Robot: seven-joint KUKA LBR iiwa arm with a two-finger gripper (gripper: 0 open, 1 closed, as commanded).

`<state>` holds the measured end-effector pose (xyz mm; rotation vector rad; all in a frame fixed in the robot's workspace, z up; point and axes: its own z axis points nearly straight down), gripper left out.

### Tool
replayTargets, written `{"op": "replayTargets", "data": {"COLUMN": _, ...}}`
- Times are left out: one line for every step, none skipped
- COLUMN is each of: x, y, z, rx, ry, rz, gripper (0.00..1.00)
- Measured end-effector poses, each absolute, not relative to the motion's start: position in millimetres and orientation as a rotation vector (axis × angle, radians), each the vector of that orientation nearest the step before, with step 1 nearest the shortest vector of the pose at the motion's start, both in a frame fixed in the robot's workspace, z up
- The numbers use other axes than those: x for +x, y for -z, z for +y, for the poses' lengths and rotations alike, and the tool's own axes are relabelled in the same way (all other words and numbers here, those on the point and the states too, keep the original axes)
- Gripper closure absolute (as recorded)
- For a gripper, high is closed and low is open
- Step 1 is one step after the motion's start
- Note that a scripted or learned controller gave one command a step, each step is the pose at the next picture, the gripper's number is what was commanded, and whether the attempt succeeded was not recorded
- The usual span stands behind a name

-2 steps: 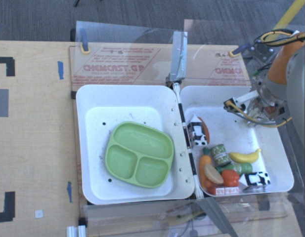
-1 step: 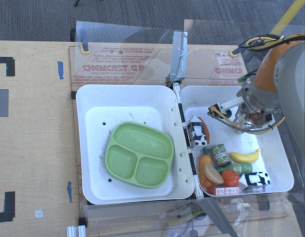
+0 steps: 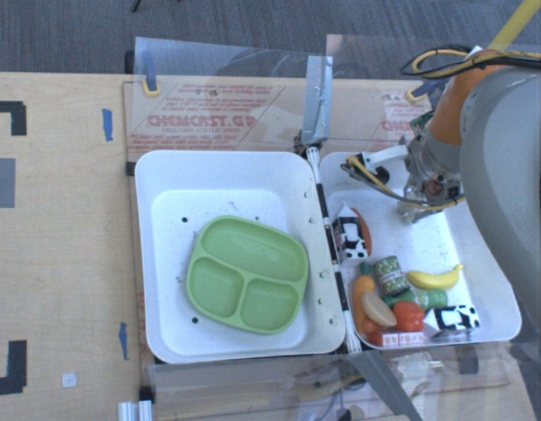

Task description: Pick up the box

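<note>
A small black-and-white patterned box [image 3: 349,238] lies against the left wall of the right bin [image 3: 494,274], partly on top of an orange-red item. A second box with the same pattern [image 3: 453,319] sits at the bin's front right corner. My gripper [image 3: 417,209] hangs over the back half of the right bin, behind and to the right of the first box and apart from it. Nothing is visible in it. The grey wrist with its orange band [image 3: 450,117] covers the gripper from above.
The right bin's front holds a banana [image 3: 435,278], a green can [image 3: 390,275], a carrot [image 3: 365,285], a red piece [image 3: 409,315] and other toy food. A green divided plate [image 3: 246,274] lies in the left bin [image 3: 156,235]. A clear panel stands behind the bins.
</note>
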<state>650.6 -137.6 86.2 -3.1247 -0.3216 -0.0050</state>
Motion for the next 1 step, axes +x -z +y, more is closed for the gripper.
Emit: {"op": "replayTargets", "data": {"x": 649.7, "y": -85.1, "z": -137.8, "rx": -3.125, "ry": 0.0, "rz": -0.321, "gripper": 0.0}}
